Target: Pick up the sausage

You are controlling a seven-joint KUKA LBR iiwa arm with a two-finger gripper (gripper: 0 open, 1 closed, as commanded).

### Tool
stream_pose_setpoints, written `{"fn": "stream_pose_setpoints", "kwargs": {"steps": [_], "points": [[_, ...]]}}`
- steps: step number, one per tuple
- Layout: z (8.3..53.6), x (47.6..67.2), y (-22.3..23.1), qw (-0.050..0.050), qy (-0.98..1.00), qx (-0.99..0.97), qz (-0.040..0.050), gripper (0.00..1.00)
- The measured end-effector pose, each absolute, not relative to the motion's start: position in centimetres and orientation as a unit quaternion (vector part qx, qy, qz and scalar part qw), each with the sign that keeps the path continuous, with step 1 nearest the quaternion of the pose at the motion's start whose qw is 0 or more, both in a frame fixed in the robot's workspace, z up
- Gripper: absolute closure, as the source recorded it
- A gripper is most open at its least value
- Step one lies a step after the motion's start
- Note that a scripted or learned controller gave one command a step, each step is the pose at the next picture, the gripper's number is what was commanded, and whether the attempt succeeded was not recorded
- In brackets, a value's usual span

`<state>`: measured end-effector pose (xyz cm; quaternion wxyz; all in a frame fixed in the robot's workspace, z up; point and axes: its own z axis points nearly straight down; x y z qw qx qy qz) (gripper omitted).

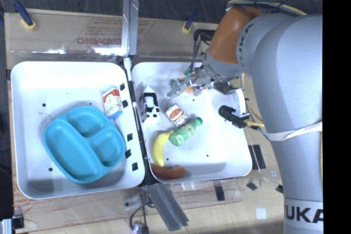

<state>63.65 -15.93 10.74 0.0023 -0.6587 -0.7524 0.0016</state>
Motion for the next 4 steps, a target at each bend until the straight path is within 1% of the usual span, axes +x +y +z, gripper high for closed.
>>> {"fn": "stream_pose_setpoints", "kwargs": {"steps": [1,2,3,4], "points": [[8.9,60.0,-16.0,0.003,-0.866,-0.501,0.001,0.0],[8.8,55.3,-12.5,0.003,-0.875,-0.485,0.0009,0.0],[8.9,65.4,-14.8,0.015,-0.894,-0.447,0.0014,0.0],[16.0,59.2,-17.9,0.002,-0.908,-0.419,0.0006,0.0]]}}
